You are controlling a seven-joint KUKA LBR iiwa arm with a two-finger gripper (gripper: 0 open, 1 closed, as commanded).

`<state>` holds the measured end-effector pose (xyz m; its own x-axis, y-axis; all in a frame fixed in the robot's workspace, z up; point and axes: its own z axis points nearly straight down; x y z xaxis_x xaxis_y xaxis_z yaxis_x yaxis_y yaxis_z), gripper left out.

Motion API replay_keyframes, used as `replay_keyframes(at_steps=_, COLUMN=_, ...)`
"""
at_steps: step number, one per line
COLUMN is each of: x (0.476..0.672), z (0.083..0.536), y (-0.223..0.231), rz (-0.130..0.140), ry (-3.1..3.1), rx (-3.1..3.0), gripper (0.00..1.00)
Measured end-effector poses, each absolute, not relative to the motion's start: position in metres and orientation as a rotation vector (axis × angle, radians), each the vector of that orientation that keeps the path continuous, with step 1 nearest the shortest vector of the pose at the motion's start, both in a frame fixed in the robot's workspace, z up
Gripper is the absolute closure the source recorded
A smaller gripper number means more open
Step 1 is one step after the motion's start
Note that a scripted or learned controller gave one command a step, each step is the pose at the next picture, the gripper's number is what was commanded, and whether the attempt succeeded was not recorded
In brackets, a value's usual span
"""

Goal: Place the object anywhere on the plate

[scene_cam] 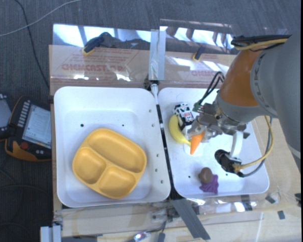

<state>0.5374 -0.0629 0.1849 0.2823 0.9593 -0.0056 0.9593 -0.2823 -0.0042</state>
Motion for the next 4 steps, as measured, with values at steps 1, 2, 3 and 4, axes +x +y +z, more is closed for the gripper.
replay_keyframes(at_steps=1, x=0.519, z=0.182, y=-0.006, rz=-0.007, ry=1.957, rx=2.460, gripper=1.00)
replay_keyframes(at_steps=2, x=0.611, z=0.215, y=0.077, rz=-0.006, ry=2.333, rx=2.102, gripper=1.00)
replay_keyframes(at_steps=3, x=0.550, z=0.201, y=0.102, rz=-0.007, ry=2.379, rx=2.053, gripper=1.00)
replay_keyframes(at_steps=4, x=0.550, z=0.201, y=0.102, rz=-0.007, ry=2.379, rx=2.053, gripper=0.00)
